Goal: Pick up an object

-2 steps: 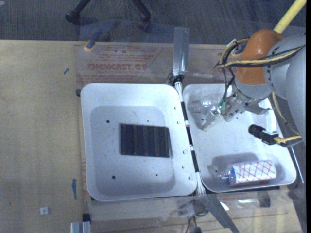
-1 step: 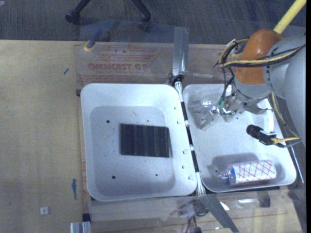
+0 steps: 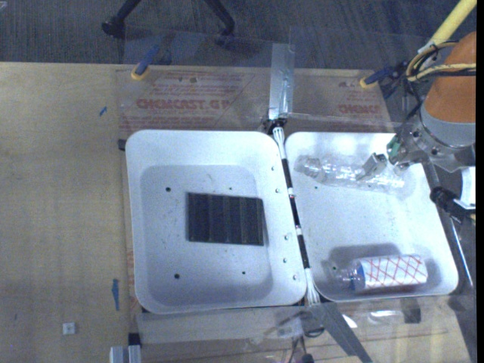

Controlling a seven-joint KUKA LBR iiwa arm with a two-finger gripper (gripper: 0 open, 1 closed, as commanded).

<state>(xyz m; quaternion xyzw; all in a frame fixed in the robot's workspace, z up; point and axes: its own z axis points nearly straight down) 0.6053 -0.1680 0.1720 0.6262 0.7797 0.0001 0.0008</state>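
One clear crumpled plastic bottle [image 3: 349, 174] (right bin [image 3: 423, 225]), near gripper [image 3: 376, 162].

A tan wooden bench [image 3: 53, 203] stands on dark carpet [image 3: 302, 6].

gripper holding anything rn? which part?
Cannot tell. The gripper sits at the right end of the clear bottle in the right bin, but a grip isn't visible.

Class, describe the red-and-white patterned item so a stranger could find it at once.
Look at the right bin of the two white bins. Near its front edge lies a bottle on its side. Its red-and-white lattice wrap sets it apart from the clear crumpled plastic bottle further back.
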